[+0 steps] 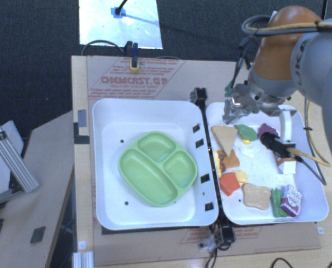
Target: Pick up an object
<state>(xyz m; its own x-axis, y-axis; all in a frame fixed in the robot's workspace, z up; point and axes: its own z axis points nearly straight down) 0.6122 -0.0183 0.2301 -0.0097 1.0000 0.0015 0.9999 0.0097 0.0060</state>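
fingers (231,115) just above tan wedge (224,136), apart.

Red block lettering is printed on the brown cardboard sheet (138,80) lying under the two white bins, just beyond the far rim of the left bin (102,149). It reads roughly "CHEMCAST GP", framed by thin red lines. More red print on the cardboard below the bins' near rim is too small to read.
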